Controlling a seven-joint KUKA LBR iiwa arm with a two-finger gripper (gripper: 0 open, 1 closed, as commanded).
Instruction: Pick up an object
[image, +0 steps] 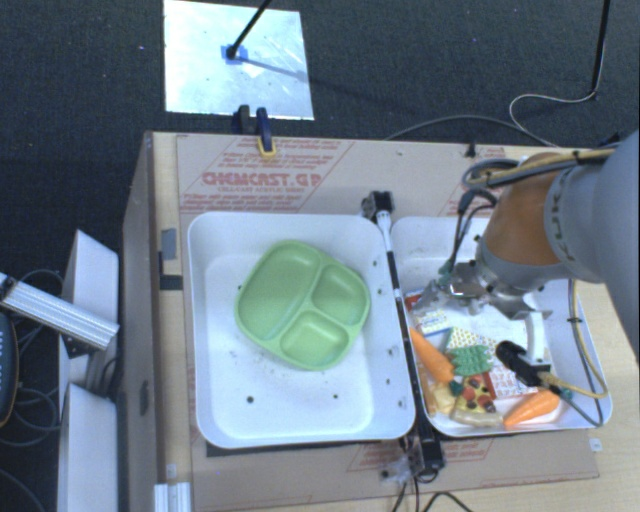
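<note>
**Over the right bin: gripper above a cluster of toy food**

Over the right bin (425, 240), near its middle, the gripper (452, 288) is seen at the end of the grey arm (590, 215), just beyond the upper edge of the objects. Whether it is open or closed cannot be told, and nothing is seen to be held in it.

The objects are crowded into the near left corner of this bin. An orange carrot (432, 358) is laid aslant close to the left wall. A second carrot (533, 406), tapered and glossy, is laid along the near rim. Between them are found a pizza slice (480, 390), flat with red and yellow spots, and a green dotted piece (468, 360) touching its upper side. A small pale card (433, 322) with a blue patch is placed above the first carrot, nearest the gripper. The pieces are packed closely, touching or overlapping, with little room between them and the walls. The far part of the bin floor is left bare.

The left bin (220, 300) is occupied by a pale green plate (303, 303), smooth, rounded and divided into three compartments. It is set toward the far right of the floor, with open white floor on its left and near sides. Both bins are shallow, with rounded corners, and are joined at a dark strip (393, 290). They are supported on a brown printed board (260, 180).
</note>
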